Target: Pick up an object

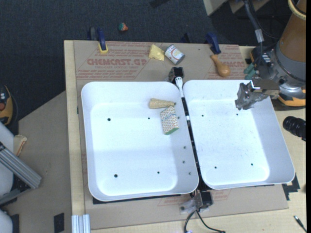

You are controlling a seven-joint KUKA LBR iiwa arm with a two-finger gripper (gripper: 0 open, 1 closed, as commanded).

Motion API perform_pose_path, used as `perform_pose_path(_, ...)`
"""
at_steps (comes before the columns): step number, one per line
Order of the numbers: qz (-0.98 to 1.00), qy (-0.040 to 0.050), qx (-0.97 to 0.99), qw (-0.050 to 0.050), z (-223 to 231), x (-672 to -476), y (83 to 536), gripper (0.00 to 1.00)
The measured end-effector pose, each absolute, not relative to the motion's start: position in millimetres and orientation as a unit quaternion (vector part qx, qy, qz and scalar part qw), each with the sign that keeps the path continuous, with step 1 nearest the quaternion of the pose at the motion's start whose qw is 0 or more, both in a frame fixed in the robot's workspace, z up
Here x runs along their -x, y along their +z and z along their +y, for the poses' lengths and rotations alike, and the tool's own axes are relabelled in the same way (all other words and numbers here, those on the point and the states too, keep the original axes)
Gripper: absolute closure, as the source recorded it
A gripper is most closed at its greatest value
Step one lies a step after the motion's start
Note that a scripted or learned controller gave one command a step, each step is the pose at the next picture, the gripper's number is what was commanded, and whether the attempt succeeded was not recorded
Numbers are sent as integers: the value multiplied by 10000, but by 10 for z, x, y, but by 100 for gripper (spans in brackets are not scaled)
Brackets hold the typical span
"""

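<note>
Patterned pouch [169, 120] in left bin [97, 144], well apart from pincer [244, 101], grip state unclear.

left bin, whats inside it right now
Inside the left bin lie two things near its upper right corner: a tan cone-shaped piece and, just below it, a patterned packet. Whatever lies beneath the packet is covered.

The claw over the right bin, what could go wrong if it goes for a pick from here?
1. The claw hangs over the right bin, while the cone-shaped piece and the patterned packet lie in the left bin; a straight descent would likely grab nothing.
2. Those two pieces look to be touching, so one could get nudged away.
3. Both lie near the divider, leaving little room on that side.
</note>
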State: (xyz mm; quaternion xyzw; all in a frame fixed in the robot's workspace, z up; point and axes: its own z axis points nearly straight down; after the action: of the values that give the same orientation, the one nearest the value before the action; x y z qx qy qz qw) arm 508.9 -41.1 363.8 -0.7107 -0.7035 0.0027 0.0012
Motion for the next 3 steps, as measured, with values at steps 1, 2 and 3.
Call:
perform_pose_path(1, -7034, -4, 7108, -41, -1330, -4952, 3901, 100)
perform_pose_path(2, -7066, 38, 7076, 63, -1203, -4769, 2676, 100)
perform_pose_path(3, -7085, -40, 7056, -54, -996, -4808, 3713, 100)
